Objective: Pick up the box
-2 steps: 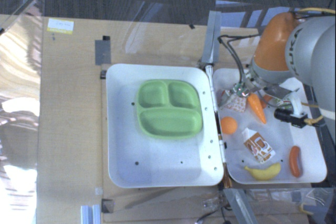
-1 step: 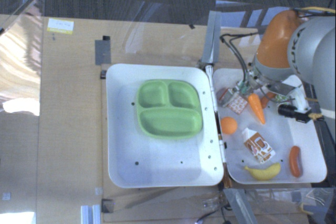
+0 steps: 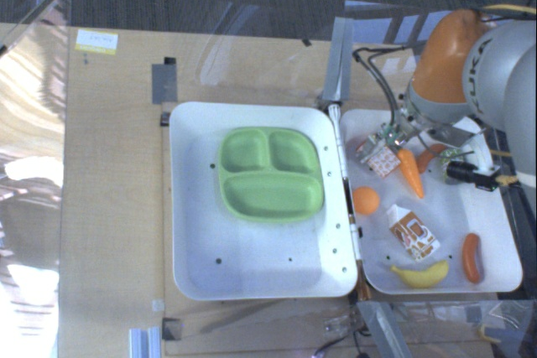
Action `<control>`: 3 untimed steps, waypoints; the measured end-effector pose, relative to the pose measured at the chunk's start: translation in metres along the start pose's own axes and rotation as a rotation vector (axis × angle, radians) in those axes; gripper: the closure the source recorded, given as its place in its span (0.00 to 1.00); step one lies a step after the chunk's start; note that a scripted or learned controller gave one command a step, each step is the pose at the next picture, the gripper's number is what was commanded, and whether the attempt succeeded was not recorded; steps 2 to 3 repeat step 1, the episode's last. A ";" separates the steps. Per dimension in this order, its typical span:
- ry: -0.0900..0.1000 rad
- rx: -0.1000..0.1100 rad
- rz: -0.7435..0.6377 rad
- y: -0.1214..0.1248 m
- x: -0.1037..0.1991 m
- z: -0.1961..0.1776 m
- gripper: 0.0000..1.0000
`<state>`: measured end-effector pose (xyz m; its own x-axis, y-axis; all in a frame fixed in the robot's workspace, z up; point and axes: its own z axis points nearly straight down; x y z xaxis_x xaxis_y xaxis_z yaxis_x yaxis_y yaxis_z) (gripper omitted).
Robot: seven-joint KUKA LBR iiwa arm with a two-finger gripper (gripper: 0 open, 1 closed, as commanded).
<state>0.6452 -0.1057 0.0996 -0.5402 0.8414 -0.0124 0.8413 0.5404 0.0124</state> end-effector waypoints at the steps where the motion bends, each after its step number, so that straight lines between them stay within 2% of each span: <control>1: 0.006 0.005 0.105 -0.003 0.040 -0.123 1.00; 3: 0.006 0.005 0.105 -0.003 0.040 -0.123 1.00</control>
